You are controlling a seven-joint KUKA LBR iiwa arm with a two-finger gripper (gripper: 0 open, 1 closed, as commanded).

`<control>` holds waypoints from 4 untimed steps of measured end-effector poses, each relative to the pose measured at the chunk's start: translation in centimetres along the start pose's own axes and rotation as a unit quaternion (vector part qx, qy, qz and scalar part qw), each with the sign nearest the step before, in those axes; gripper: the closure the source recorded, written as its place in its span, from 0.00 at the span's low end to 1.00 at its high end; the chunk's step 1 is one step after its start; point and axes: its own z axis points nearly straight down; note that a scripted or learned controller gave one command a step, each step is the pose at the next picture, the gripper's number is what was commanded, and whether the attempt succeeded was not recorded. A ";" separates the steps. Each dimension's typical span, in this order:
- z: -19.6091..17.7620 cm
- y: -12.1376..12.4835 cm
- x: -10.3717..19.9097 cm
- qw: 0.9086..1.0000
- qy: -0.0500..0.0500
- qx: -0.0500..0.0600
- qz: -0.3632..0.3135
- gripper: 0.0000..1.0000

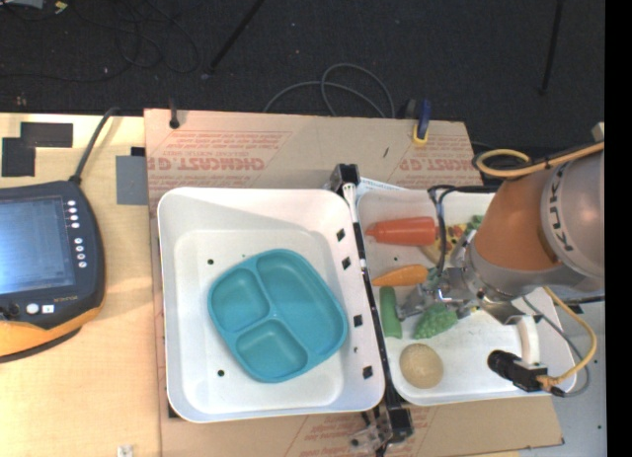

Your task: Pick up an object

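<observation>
In the camera view, the arm (523,233) reaches in from the right and its tool (441,295) sits low inside the right bin (464,394), over the middle of the clutter there. Metal parts hide the tip from above, so I cannot tell whether the tool is wide or narrow, and nothing can be seen clamped in it.

Right under and just beside the tool lies a leafy green piece (434,323). This looks like the likeliest target, though I cannot tell whether the two touch. A carrot (400,275) lies just left of the tool, with a green strip (389,312) below it and a red piece (400,231) near the bin's far wall. A beige ball (422,365) rests near the front wall, apart from the rest. The left bin (188,228) holds a teal plate (276,315), well apart from the tool. A pendant (39,248) lies on the desk (118,366) at far left.

Judged from this, the reach is made but the pick is not. Every item rests on the bin floor, so a firm grip and a lift are left to do.
</observation>
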 end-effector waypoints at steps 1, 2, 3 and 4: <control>-0.8 0.4 -0.5 1.000 -0.001 -0.001 0.002 1.00; -0.8 0.4 -0.5 1.000 -0.001 -0.001 0.003 0.00; 0.0 -5.3 -4.0 1.000 -0.002 -0.004 0.002 0.00; -0.1 -0.3 -9.5 1.000 -0.003 -0.005 0.000 0.00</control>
